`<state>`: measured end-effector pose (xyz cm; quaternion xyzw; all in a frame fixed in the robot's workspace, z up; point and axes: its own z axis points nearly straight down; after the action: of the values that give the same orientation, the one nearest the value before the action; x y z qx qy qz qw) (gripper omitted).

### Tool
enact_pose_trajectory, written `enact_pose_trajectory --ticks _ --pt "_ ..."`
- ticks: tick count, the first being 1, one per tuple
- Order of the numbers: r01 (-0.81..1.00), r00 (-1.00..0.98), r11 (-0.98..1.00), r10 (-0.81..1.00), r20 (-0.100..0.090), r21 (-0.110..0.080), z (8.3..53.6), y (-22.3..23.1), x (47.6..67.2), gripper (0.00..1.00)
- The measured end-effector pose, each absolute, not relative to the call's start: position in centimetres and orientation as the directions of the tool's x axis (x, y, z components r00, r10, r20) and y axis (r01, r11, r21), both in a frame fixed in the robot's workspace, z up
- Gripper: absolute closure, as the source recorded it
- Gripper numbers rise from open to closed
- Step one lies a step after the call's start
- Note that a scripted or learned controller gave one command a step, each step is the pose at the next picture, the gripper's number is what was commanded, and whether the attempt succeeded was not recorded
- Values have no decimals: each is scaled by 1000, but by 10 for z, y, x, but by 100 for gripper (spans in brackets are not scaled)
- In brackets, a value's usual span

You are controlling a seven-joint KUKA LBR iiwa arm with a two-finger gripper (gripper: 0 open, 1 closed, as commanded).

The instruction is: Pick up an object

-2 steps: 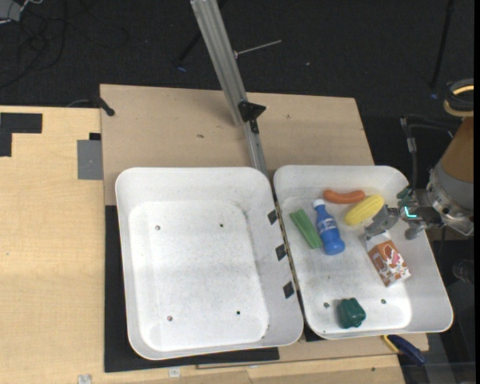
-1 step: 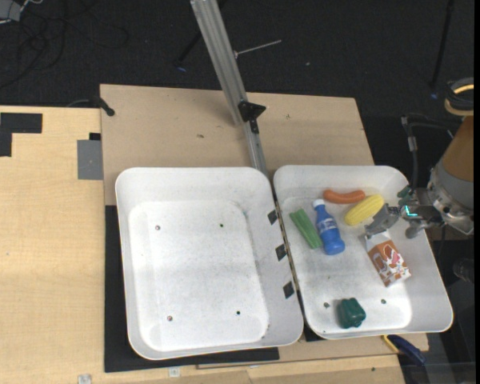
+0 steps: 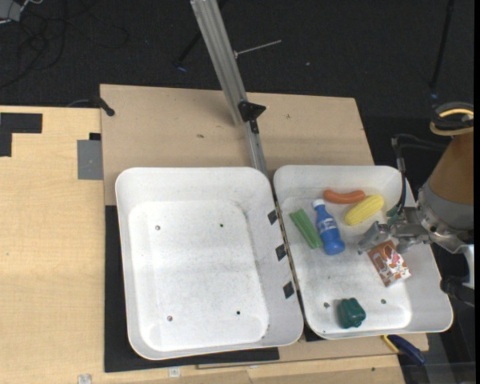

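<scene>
The gripper (image 3: 382,235) hangs low in the right bin (image 3: 432,310), just above the red snack packet (image 3: 390,264); whether it is clenched, I cannot tell. It is the reaching step; next it must descend and close on the packet.

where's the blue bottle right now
The blue bottle lies in the right bin, in its upper middle, right beside the green stick on its left and just below the orange sausage.
</scene>
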<state>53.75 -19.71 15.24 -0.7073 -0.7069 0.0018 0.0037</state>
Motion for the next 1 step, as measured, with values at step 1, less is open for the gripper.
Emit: enact_pose_trajectory --ticks 1 --pt "1000 2 -2 1000 -8 8 115 -202 537 0"
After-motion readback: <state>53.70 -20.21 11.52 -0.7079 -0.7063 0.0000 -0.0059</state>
